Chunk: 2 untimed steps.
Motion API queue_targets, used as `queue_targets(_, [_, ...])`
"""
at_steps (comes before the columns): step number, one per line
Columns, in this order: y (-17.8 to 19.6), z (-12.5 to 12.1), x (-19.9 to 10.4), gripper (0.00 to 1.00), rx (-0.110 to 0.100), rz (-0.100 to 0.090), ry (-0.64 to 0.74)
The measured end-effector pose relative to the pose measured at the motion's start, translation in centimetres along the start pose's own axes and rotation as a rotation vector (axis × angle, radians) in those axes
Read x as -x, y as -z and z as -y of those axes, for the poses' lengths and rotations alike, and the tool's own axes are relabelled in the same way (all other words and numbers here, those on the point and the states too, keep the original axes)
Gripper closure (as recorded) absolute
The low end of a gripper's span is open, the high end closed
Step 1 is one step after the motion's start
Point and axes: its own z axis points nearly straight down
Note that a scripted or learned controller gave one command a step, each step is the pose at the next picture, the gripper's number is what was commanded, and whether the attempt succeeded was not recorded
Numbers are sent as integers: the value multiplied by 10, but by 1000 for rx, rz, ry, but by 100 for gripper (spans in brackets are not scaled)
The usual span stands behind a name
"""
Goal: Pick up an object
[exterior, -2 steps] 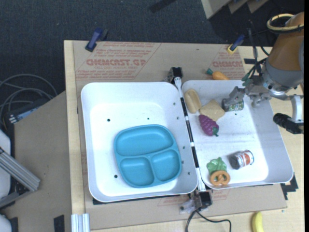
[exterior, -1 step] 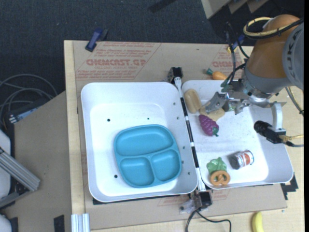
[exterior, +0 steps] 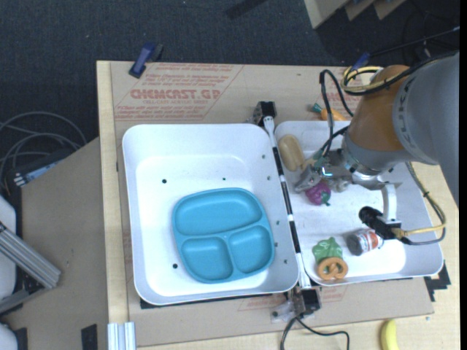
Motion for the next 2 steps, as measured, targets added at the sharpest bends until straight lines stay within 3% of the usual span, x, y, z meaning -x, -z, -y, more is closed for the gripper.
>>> queue_targets(1, [10, -1, 0, 100, 2, 1, 0])
queue_targets(2, [116, 37, -74, 100, 4, -1, 3])
